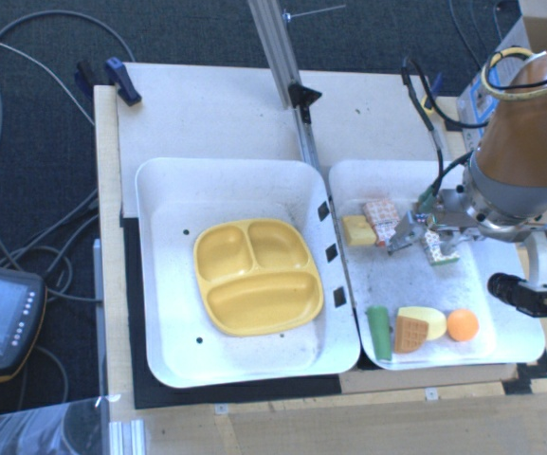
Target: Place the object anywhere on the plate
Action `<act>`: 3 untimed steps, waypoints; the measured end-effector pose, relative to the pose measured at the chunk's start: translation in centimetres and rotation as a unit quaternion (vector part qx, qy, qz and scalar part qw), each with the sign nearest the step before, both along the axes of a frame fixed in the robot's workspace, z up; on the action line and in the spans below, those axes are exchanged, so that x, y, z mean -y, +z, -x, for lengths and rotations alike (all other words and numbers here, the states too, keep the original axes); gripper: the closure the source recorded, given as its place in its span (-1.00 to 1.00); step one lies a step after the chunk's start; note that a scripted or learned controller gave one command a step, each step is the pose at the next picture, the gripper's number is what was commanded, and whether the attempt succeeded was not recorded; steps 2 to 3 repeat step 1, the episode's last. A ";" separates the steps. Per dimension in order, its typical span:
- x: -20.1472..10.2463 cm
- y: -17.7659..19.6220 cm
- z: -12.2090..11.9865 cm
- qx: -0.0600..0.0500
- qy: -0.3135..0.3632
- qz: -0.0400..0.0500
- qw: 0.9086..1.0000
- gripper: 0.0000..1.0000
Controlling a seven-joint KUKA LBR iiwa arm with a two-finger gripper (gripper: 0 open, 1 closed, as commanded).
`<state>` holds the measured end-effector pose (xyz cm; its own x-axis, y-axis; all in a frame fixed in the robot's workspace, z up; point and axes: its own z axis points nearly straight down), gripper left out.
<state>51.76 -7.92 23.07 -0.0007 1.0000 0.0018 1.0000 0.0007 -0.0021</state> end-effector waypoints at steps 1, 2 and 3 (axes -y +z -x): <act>0.0 0.0 0.0 0.001 0.000 0.000 1.000 -1.00; 0.0 0.0 0.0 0.001 0.000 0.000 1.000 -1.00; 0.0 0.0 0.0 0.001 0.000 0.000 1.000 -1.00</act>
